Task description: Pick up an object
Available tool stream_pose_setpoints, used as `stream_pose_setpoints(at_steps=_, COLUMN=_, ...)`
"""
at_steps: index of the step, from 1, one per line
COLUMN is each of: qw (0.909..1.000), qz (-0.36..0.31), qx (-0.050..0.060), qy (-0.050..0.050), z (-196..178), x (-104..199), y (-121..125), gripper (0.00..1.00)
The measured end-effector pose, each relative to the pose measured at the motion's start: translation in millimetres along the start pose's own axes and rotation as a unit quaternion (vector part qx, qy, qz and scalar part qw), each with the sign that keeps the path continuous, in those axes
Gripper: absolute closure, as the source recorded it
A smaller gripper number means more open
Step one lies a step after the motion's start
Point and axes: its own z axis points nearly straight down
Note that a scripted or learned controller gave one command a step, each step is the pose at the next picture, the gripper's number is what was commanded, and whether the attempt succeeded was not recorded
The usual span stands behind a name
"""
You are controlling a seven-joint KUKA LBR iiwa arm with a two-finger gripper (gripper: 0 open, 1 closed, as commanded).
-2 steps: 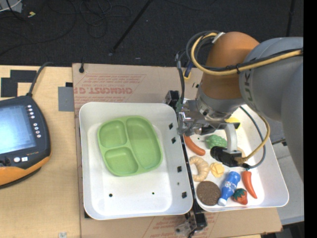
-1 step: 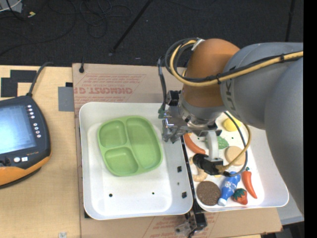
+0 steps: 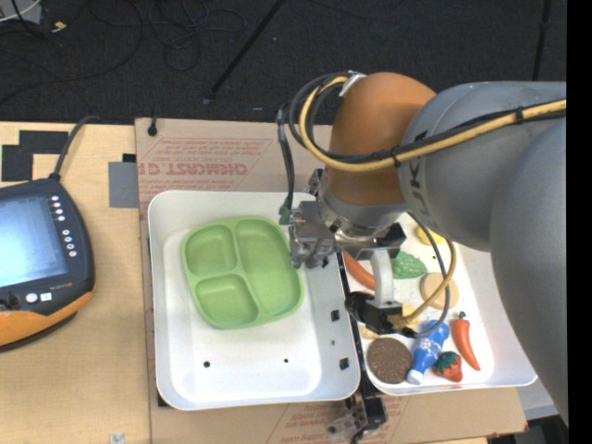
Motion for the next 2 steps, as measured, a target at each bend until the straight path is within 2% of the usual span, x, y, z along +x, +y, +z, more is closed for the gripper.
stream_pose_setpoints(at_steps=1, qw=1.0000, qz=0.001, qx=0.000, qy=0.000, z=-6, x=2, y=11, gripper=1.00)
stream_pose_setpoints(at_steps=2, qw=1.0000, qz=0.003, qx=0.002, qy=-0.001, z=15, x=3, y=5, gripper=1.00)
